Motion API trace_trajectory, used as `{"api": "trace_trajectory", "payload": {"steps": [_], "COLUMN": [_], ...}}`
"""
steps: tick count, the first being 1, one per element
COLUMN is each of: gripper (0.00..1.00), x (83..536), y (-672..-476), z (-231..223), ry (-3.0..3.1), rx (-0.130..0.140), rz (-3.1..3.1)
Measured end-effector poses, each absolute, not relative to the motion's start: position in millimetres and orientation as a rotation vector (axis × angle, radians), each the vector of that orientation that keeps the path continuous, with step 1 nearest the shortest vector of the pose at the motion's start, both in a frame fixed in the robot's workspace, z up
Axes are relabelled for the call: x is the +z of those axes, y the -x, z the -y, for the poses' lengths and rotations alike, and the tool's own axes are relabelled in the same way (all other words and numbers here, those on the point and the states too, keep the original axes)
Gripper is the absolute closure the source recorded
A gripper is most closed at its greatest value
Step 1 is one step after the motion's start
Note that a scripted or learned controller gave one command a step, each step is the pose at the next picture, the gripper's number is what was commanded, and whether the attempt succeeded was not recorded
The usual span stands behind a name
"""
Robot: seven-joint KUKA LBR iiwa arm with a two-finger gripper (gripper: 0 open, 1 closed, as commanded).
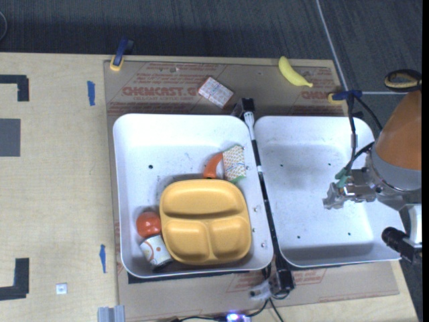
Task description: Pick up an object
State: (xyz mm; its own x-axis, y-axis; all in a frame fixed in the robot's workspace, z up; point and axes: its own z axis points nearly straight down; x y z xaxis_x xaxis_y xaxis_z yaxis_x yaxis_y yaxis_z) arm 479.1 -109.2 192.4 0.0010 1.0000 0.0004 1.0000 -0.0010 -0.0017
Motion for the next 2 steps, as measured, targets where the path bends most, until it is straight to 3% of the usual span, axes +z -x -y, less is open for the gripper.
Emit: {"api": "trace_trajectory", "payload": {"steps": [1, 2], "gripper": [1.00, 1.00], "x": [185, 183], "y": [-480.0, -490.2], "z": [42, 120], "ry": [2.218, 2.224], "rx": [-0.001, -0.001], "rz": [2.222, 2.223]}}
